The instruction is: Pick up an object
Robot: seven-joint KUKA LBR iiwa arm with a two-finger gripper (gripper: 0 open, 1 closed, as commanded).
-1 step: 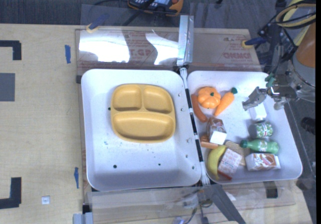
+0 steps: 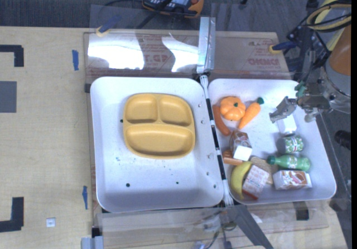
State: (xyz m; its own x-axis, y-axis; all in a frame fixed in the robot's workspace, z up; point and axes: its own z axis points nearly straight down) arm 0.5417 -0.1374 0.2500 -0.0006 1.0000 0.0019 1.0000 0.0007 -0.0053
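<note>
While you watch from above, the worktop (image 2: 39,130) carries two shallow white bins side by side. Take the yellow divided plate (image 2: 159,125) as your landmark: it lies flat in the middle of the left bin (image 2: 106,175), its three compartments facing up.

To the right of that plate, across the seam between the bins, the right bin (image 2: 326,183) holds all the small things you could pick. Nearest the plate you see an orange toy pumpkin (image 2: 231,107) with a green stem, and a toy carrot (image 2: 250,114) leaning against it on the side away from the plate. Below those, toward the near edge, sits a small brown packet (image 2: 241,143), then a yellow banana-like piece (image 2: 240,180) with a red and white box (image 2: 256,180) resting partly on it. Farther right of the plate lie a small green can (image 2: 292,143), a green bottle (image 2: 289,161) on its side just below it, and a red and white carton (image 2: 291,179) below the bottle.

Your claw (image 2: 283,111) hangs over the upper right part of the right bin, well apart from the plate, between the carrot and the bin's far right wall. A small white item (image 2: 287,125) lies just beneath it. You cannot tell whether the claw is open or closed, and nothing is seen held in it.
</note>
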